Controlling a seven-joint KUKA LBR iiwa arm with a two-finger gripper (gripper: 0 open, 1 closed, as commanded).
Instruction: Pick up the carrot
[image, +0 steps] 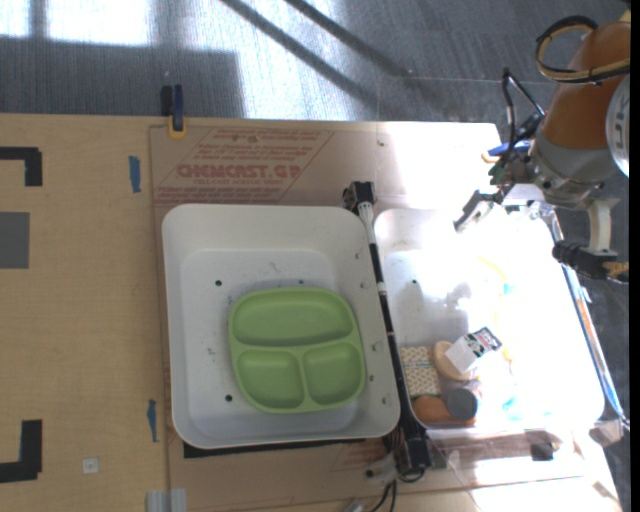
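Two shallow white bins sit side by side on the counter, the left white bin (180, 300) holding a pale green three-compartment plastic plate (290, 350) and the right white bin (392, 236) washed out by hard glare.

The orange rounded piece (431, 407) near that bin's front edge is most likely the carrot. It lies in a tight cluster, touching a dull grey round object (461, 402), with a small white box bearing a black label (471, 349) and a tan rounded item (446, 357) just behind it, and a speckled pad (418, 370) beside them.

The grey and orange arm (590, 100) reaches in from the right, and its gripper (470, 215) hangs over the bin's far end, well apart from the carrot. Whether the jaws are open or closed I cannot tell, as glare and the slant hide them; nothing shows between them.

To do the approach well, the gripper should travel toward the front of the bin and come down on the carrot's free left side, spanning its narrow width, so the grey object and the bin wall are not caught.

Beneath the bins lies a tan cardboard sheet with red print (240, 165), marked with blue tape (134, 173), and a blue clamp (177, 105) grips its far edge. Beyond is grey floor striped with sunlight.
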